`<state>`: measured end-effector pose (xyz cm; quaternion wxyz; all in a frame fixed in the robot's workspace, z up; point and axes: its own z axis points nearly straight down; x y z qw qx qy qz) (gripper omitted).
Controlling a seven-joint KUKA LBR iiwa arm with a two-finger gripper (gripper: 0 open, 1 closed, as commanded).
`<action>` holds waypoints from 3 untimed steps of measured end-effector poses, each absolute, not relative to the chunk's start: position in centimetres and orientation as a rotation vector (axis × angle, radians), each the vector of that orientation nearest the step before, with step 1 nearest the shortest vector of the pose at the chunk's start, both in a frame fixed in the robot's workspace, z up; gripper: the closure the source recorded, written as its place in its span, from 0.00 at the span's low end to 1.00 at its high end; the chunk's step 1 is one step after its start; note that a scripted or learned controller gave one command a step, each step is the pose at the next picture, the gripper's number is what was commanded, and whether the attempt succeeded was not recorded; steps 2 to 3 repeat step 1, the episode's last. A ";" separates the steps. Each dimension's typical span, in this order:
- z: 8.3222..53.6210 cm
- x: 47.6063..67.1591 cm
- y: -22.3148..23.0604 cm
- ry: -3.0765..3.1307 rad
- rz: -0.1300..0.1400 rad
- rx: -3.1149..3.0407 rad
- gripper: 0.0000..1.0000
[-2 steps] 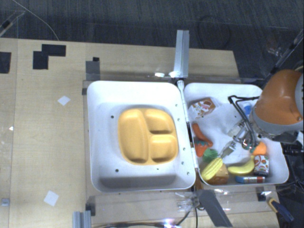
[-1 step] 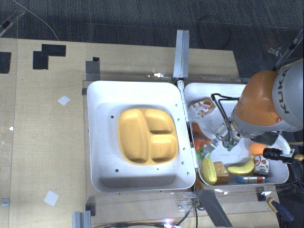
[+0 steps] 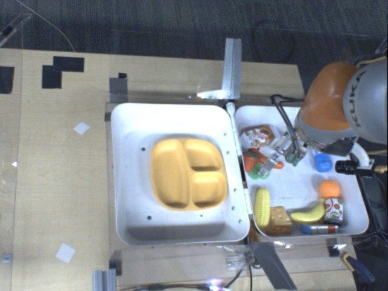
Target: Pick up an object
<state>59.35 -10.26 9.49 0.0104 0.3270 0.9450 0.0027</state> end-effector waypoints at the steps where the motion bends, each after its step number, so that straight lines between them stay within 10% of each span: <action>1: 10.8 59.6 -10.1 2.947 0.013 1.010 1.00; 3: 10.8 59.6 -10.1 2.947 0.013 1.010 1.00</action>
